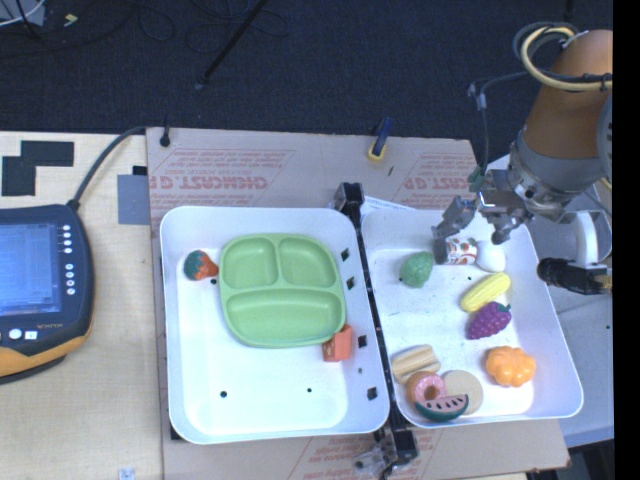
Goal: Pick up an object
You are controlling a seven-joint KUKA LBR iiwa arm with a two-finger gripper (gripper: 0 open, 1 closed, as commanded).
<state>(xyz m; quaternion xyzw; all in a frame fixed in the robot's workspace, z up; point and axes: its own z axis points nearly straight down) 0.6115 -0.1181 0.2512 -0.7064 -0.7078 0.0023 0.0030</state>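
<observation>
nearest in the right bin [560, 393] sit a watermelon slice [441, 406], a pink doughnut [428, 386] and a hot dog [413, 360], packed so close that a grab there could drag a neighbour along. a little farther lie the orange pumpkin [510, 365], the purple grapes [489, 320] and the yellow corn [485, 290], with a green ball [417, 268] to their left. farthest, the gripper [480, 230] hangs with its fingers spread, holding nothing, over a small white and red object [463, 251] by the far wall. that piece looks small and smooth, so the fingers could close off-centre and squirt it aside, or catch the bin wall.
</observation>
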